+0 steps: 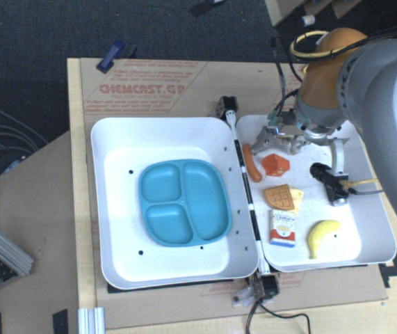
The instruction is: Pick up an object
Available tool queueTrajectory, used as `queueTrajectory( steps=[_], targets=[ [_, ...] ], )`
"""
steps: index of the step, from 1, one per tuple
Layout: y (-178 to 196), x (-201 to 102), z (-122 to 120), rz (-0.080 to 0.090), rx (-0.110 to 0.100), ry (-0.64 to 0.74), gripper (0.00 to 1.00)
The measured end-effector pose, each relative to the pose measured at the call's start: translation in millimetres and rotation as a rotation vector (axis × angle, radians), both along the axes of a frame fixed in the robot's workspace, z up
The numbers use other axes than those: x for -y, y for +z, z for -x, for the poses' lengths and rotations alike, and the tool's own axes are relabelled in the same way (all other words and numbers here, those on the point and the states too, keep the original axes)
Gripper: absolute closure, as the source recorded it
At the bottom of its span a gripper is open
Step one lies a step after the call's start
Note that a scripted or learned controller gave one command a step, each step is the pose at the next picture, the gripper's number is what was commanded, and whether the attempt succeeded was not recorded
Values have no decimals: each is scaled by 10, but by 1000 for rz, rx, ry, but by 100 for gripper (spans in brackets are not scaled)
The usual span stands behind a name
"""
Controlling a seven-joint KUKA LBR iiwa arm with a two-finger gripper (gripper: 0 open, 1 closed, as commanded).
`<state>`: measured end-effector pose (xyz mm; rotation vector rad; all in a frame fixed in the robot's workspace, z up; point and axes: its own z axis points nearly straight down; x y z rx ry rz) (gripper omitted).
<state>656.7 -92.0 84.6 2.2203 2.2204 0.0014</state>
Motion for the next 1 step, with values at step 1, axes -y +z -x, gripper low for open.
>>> queueTrajectory(
  steps=[1],
  targets=[
    [107,-1,-8,1,3,1,100]
  ],
)
